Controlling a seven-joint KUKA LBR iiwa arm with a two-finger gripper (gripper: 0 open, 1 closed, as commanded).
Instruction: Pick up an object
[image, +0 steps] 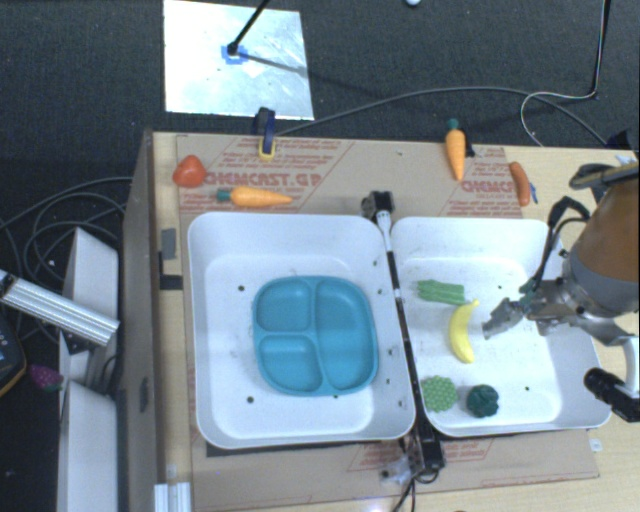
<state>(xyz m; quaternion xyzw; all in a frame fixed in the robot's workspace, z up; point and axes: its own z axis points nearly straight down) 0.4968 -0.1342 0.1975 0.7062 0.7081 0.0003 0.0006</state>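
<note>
The right bin (520, 245) holds a yellow banana (461, 331), a green pod-like vegetable (441, 292), a light green bumpy ball (438, 392) and a dark teal ball (483, 400). My gripper (503, 317) reaches in from the right and sits low over the bin. Its tip is just right of the banana, a small gap away. Nothing is seen held in it. The arm's grey and orange body (610, 250) covers the bin's right edge.
A blue divided plate (315, 335) lies in the left bin (230, 250). On the cardboard behind the bins lie a red tomato (189, 171), a carrot (255, 197), a second carrot (456, 150) and an orange piece (519, 182). Cables run over the floor at the left.
</note>
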